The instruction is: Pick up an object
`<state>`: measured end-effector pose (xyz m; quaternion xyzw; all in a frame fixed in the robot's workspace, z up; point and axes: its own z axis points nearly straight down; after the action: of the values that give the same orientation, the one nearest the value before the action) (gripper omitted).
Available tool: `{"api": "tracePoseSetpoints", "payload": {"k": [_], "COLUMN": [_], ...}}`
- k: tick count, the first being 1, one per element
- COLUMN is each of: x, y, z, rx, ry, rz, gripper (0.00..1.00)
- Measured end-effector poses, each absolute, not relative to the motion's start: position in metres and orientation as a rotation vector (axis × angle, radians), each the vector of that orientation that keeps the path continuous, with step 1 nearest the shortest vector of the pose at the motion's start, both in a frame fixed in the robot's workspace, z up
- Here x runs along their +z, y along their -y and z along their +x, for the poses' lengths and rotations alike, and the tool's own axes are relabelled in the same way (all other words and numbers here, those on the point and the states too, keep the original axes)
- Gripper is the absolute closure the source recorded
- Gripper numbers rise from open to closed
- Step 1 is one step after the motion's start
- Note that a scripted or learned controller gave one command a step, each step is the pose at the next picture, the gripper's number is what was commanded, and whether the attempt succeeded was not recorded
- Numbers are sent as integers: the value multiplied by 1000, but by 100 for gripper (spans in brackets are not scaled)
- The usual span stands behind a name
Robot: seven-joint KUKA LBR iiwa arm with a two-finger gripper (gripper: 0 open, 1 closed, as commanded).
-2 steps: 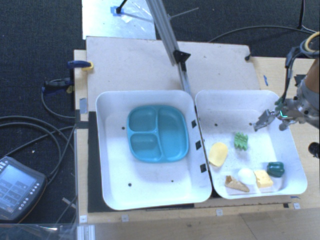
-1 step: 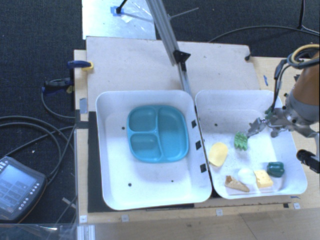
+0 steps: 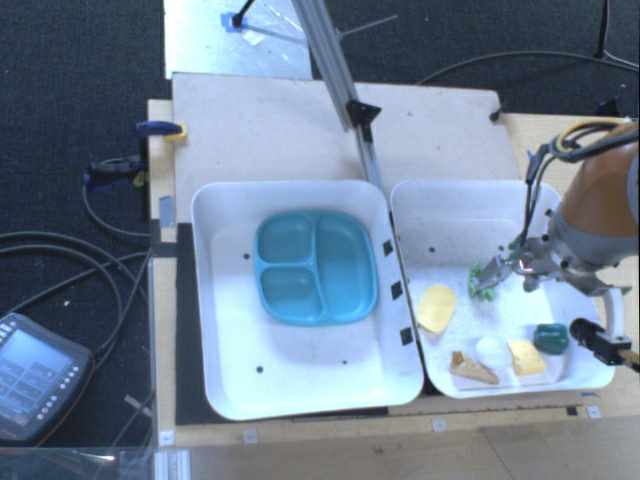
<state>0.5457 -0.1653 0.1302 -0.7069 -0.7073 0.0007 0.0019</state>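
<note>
The right bin holds several small items. Among them are a green leafy piece, a yellow round slice, a white ball, a tan wedge, a yellow block and a dark green lump. My gripper reaches in from the right, low over the bin's middle. Its tip is right at the green leafy piece. Whether it touches or holds that piece is unclear at this angle.
The left bin contains a blue divided plate. A slanted metal pole runs from the top down to the seam between the bins. Cables and a teach pendant lie off the bench at the left.
</note>
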Motion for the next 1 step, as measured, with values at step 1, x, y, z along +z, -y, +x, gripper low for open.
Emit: {"api": "tracePoseSetpoints", "payload": {"k": [1], "x": [88], "y": [165], "z": [546], "rx": [2], "ry": [2220], "rz": [-2219], "gripper": [0]}}
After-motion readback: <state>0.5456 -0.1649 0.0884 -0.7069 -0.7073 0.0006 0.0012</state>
